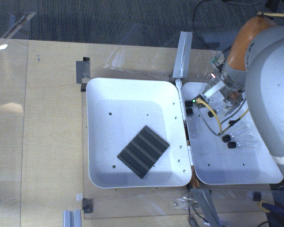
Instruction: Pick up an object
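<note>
One dark grey block point(143, 152) with ridges is being kept in the left bin point(99, 126), flat and turned at a slant, near its front wall. The gripper point(221, 111) is being hung over the right bin point(241, 171), well apart from the block.

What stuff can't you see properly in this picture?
- The tool: wires and the arm crowd it in the camera view, so its grip cannot be read.
- The right bin: the grey arm covers its right part.
- The dark ridged block in the left bin: too blurred to identify.
</note>
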`<state>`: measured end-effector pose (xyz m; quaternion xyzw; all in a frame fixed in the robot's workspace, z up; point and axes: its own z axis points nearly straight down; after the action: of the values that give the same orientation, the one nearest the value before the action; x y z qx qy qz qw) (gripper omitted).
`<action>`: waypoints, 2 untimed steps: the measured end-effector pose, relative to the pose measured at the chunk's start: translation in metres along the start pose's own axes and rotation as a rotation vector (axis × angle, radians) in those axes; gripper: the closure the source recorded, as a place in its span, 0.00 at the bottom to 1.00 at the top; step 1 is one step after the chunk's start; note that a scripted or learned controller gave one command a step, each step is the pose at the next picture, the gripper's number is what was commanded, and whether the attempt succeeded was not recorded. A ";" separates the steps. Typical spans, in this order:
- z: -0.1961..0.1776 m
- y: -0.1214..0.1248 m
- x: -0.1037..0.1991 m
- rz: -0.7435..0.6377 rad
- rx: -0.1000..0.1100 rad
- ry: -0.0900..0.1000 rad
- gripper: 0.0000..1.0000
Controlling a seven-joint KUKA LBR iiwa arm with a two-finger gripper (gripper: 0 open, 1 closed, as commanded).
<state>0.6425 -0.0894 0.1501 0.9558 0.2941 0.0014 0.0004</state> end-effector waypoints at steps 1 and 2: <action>0.000 0.000 0.000 0.000 0.000 0.000 0.00; 0.000 0.000 0.000 0.000 0.000 0.000 0.00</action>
<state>0.6426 -0.0895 0.1501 0.9558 0.2941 0.0014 0.0004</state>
